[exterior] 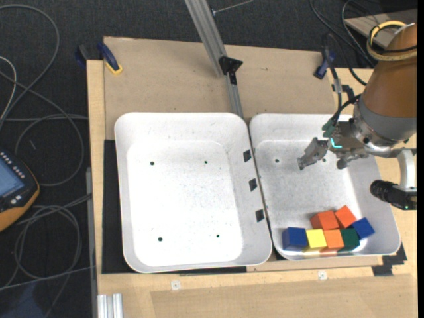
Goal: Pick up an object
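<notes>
pincer (326, 156) spread wide, holding nothing | blocks (328, 230) well below it, right bin's near corner

Left bin (132, 138) beside right bin (265, 128); handheld pendant (13, 187) far left.

Robotics lab: plywood bench (165, 78) with clamps (110, 57), two white bins (132, 128), aluminium camera mast (211, 35), cables (40, 111) loose on dark carpet, teach pendant (13, 187) far left, KUKA arm (391, 91) right.
</notes>
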You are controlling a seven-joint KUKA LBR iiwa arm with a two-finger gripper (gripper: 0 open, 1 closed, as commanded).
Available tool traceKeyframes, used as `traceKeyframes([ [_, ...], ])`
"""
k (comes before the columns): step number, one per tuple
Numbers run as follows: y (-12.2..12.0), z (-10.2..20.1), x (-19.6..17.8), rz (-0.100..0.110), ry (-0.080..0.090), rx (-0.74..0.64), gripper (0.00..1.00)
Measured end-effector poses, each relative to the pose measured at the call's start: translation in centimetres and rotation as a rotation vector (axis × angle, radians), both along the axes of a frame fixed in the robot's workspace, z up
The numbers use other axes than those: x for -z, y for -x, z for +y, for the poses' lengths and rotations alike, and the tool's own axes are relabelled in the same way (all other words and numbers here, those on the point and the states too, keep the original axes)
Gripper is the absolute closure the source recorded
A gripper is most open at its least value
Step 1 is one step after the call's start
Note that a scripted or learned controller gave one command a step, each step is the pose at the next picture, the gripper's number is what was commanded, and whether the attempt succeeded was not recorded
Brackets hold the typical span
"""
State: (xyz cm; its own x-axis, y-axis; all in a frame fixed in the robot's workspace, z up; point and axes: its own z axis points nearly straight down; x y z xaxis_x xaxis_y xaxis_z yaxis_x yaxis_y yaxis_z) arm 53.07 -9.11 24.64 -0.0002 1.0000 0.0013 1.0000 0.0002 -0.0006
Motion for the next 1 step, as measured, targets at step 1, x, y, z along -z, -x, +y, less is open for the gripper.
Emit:
traceKeyframes([
  [1, -0.9, 0.21, 5.64, 0.007, -0.001, 0.0, 0.0],
])
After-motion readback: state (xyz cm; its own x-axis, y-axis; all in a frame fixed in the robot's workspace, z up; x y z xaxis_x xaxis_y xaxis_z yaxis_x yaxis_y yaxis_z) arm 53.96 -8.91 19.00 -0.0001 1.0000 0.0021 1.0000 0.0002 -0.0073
